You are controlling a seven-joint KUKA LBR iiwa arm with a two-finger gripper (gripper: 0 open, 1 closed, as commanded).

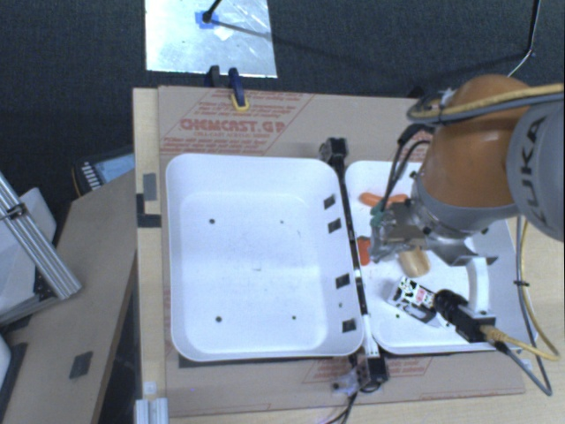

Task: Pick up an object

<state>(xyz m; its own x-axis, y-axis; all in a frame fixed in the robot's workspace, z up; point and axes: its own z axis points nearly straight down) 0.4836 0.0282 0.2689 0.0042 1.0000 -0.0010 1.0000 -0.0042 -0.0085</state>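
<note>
Closest to the camera is the arm [481, 140], whose big orange band and grey wrist cover much of the right bin [386, 338]. It reaches in from the right side and bends down into this bin. Its gripper [388, 237] sits low over the left part of the bin, near the wall that meets the other bin. Whether the gripper is open or closed I cannot tell, because the wrist hides most of it. Whether it has hold of anything I cannot tell either.

Three small things lie in the right bin. An orange object [388, 200], long and thin, lies just behind the gripper, toward the far wall. A tan rounded object [413, 261] lies just beside the gripper on the near side, partly under the wrist. A black-and-white object [413, 296] lies a little nearer to me on the white floor, close to the tan one.

The left bin [256, 254] stands against the right one, and black clips [335, 226] sit along the shared edge. Both bins rest on a brown sheet [234, 124] with red letters. A blue clamp [237, 85] sits at the sheet's far edge, and beyond it lies a shiny square plate [212, 25].
</note>
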